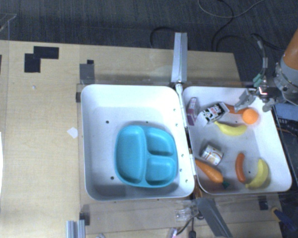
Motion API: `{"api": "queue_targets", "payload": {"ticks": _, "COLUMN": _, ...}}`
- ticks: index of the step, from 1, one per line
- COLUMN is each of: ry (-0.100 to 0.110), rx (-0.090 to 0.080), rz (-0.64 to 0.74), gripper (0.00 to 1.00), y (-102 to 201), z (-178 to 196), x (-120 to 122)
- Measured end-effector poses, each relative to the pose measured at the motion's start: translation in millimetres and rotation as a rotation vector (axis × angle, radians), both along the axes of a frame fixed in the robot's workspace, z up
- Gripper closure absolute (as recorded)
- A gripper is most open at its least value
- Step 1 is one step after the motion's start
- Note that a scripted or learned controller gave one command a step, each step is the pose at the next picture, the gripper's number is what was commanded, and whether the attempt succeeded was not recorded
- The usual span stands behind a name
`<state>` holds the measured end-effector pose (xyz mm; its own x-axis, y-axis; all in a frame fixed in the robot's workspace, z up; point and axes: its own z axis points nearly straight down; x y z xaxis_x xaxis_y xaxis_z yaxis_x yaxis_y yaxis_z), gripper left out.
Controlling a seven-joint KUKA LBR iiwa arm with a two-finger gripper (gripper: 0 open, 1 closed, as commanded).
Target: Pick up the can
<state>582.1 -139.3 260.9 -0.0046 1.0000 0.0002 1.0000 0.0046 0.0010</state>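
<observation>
We find the can (211,155) lying on its side low in the right bin (278,148), toward that bin's seven o'clock, just above the carrot (209,172) and well apart from the pincer (256,97), which hangs over the bin's upper rim near one o'clock. We see nothing held in the pincer, though we cannot tell how wide it stands.

To do this step well, we judge we must travel down and left across the bin, clearing the orange (249,116) and the banana (230,129) beside it, then descend over the can's middle with the jaws set across its round body, not along it. The carrot sits close below, so we should leave room on that side, or the can may roll.

Counting: two white bins on the worktop (39,133); one blue divided plate (146,155) in the left bin (97,133); in the right, one can, one carrot, one orange, two bananas (the second (259,173) at five o'clock), one sausage (240,166), a small carton (212,113) and a purple packet (191,111).
</observation>
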Motion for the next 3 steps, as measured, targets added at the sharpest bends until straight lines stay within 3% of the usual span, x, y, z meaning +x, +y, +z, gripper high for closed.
{"api": "queue_targets", "payload": {"ticks": 1, "ry": 0.000, "rx": 0.001, "rz": -0.201, "gripper": 0.00, "y": 54.9, "z": -149.9, "x": -6.7}}
{"api": "queue_targets", "payload": {"ticks": 2, "ry": -0.001, "rx": 0.002, "rz": -0.356, "gripper": 0.00, "y": 47.6, "z": -173.2, "x": 43.9}}
{"api": "queue_targets", "payload": {"ticks": 3, "ry": -0.008, "rx": 0.004, "rz": -0.622, "gripper": 0.00, "y": 19.0, "z": -172.3, "x": -13.5}}
